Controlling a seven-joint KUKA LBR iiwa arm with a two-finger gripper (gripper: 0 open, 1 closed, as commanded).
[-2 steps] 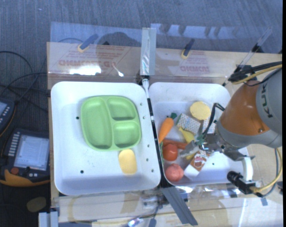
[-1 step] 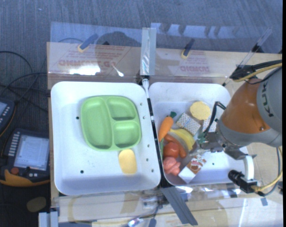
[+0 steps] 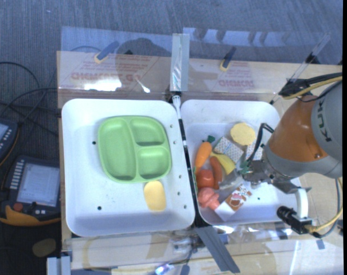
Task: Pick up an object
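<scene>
The right bin holds a pile of toy food. In it are an orange carrot, a red tomato, a hot dog, a pink piece, a checkered cracker, a yellow round piece and a red-and-white packet. My gripper is low in this bin, reaching in from the right. Its two grey fingers stand open, apart from each other, with their tips by the hot dog and the pink piece. Nothing sits between them.
The left bin holds a green divided plate and a yellow block near its front. A ridge separates the two bins. Cables and a pendant lie off the bench at left.
</scene>
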